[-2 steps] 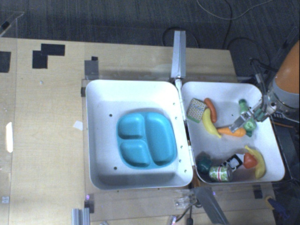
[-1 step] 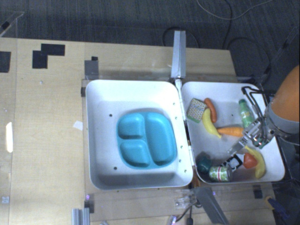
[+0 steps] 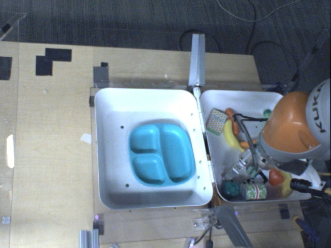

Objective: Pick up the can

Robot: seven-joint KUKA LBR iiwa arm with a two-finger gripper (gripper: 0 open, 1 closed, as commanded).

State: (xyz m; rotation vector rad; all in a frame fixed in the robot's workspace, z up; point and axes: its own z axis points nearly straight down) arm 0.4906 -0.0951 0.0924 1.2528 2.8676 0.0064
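The can lies on its side at the front edge of the right bin; it has a green and white label. My gripper hangs just above and behind the can, low in the bin's front part. The grey wrist with its orange band covers much of the bin's right side. Nothing shows between the gripper and the can that would tell me whether they touch.
A teal round object sits just left of the can, with a red fruit and a yellow item to its right. A banana, a speckled sponge and an orange piece lie further back. The left bin holds a blue divided plate.
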